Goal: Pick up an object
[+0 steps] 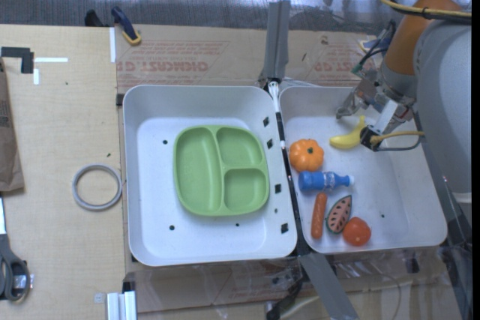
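pick not confirmed. two-finger gripper [365, 118] is low over the upper part of the right white bin [409, 217], right at the yellow plastic banana [346, 139]. the banana's upper tip seems to run up between the fingers, but it still looks to be lying on the bin floor, so no lift yet. can't tell whether the fingers are spread or pinching it; cables and wrist clutter hide the tips.

left to do: confirm the closure, raise it.

other things in the right bin: small orange pumpkin [306, 154] just beside the banana, blue bottle [323, 180], orange carrot [319, 215], watermelon slice [339, 213], red tomato [357, 231], all bunched below. pumpkin is the closest thing to bump. left white bin [142, 183] holds a green 3-compartment plate [221, 170], well apart.
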